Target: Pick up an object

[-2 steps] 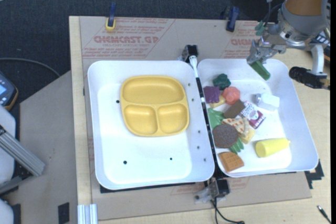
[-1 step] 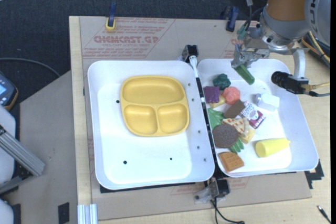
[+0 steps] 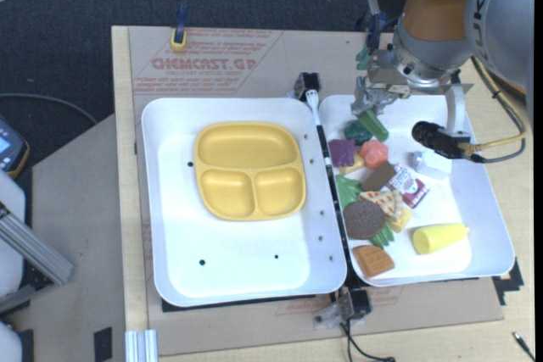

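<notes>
Left bin (image 3: 170, 250): yellow tray (image 3: 250, 168) up top, open floor below | right bin (image 3: 488, 208): toys crowd left wall, yellow cylinder (image 3: 439, 237) lies long axis left-right | gripper (image 3: 371, 102) over the bin's top-left corner, finger state unclear.

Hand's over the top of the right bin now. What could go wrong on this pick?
Clutter: the hand sits above a green piece packed against a purple piece and a red one, so it may nudge neighbours or come up with nothing.

Edge: that spot lies close to the right bin's far rim and the divider between bins, so a finger might catch there.
</notes>
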`<action>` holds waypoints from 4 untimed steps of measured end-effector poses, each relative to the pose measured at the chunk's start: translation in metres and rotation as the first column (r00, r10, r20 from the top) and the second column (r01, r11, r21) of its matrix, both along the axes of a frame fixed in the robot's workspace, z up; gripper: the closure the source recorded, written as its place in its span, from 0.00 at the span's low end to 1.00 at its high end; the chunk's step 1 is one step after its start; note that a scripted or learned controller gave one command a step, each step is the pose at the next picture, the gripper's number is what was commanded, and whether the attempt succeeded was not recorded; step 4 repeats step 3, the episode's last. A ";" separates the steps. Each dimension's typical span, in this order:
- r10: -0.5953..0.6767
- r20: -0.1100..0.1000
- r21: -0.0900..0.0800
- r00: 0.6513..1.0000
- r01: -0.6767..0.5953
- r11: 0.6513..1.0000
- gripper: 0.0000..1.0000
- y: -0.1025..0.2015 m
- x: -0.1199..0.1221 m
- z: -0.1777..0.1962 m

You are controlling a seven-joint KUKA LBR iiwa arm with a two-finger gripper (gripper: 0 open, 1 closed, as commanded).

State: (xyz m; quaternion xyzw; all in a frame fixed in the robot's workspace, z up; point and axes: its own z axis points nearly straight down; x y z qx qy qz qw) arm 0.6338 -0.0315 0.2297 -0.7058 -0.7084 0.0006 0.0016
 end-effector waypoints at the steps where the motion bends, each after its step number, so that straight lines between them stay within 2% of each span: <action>1: -0.005 -0.001 -0.001 1.000 0.005 1.000 1.00 -0.007 0.001 -0.013; 2: -0.002 0.007 -0.002 1.000 0.002 1.000 1.00 0.002 0.007 0.004; 3: -0.004 0.000 -0.002 1.000 0.004 1.000 1.00 0.000 0.007 -0.014; 4: -0.004 0.000 -0.002 1.000 0.004 1.000 1.00 0.000 0.007 -0.014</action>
